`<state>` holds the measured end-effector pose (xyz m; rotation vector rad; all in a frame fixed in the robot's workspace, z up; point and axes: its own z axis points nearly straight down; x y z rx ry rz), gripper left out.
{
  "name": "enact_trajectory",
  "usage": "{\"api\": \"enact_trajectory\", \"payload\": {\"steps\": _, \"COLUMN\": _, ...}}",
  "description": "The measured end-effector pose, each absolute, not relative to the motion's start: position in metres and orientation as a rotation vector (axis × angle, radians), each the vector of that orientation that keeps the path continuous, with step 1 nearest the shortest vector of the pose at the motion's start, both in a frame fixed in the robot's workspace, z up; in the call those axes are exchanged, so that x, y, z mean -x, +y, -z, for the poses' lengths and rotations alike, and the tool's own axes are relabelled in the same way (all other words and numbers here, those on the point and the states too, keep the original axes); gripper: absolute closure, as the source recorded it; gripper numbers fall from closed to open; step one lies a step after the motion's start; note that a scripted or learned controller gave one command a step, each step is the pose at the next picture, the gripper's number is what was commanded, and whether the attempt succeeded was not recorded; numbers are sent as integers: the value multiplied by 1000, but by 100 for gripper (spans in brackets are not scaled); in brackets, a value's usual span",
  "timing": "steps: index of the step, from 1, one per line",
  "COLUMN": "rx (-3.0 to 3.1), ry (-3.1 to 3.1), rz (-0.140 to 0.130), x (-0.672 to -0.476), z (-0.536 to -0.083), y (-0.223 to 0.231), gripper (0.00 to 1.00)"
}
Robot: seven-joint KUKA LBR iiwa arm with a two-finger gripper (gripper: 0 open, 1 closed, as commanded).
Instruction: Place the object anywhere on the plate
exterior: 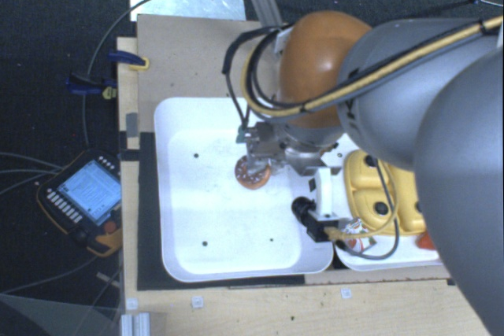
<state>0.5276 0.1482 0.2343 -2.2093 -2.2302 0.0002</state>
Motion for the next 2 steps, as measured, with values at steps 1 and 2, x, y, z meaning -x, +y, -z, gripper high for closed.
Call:
{"api": "enact_trajectory", "payload": {"steps": 1, "rx": 2209, "ry": -2231, "rz": -1, "x": -518, "z": -217, "y": 203, "gripper": 100}}
{"api": "enact_trajectory", "payload": {"steps": 2, "rx": 2216, "ry": -2225, "rz": 0, "x": -519, "z": -218, "y": 199, "gripper": 0}}
